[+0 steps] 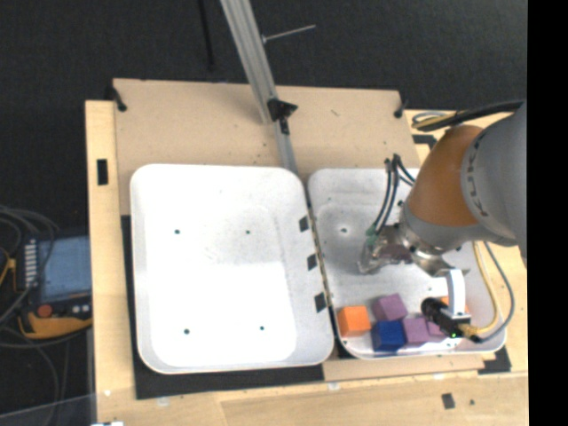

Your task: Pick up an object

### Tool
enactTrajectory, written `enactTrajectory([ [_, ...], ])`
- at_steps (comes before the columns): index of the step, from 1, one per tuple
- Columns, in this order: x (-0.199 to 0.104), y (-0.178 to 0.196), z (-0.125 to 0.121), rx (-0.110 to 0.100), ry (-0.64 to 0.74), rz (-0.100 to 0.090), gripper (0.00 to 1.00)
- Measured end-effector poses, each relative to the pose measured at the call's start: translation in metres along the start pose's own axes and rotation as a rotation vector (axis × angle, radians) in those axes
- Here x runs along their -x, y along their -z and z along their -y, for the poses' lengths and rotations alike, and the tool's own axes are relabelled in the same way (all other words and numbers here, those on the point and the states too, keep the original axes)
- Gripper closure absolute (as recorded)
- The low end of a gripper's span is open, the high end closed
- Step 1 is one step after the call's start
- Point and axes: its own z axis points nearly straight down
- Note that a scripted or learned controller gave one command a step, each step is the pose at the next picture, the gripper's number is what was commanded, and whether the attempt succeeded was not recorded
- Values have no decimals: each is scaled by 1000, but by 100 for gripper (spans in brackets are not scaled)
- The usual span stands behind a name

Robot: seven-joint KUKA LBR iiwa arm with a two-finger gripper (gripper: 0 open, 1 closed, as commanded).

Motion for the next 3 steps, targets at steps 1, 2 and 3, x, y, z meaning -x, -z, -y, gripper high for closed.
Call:
enactTrajectory([
  [1, 10, 60, -5, 2, 4, 1, 100],
  [2, 19, 111, 0, 2, 4, 1, 100],
  [3, 19, 132, -1, -2, 15, 0, 100],
])
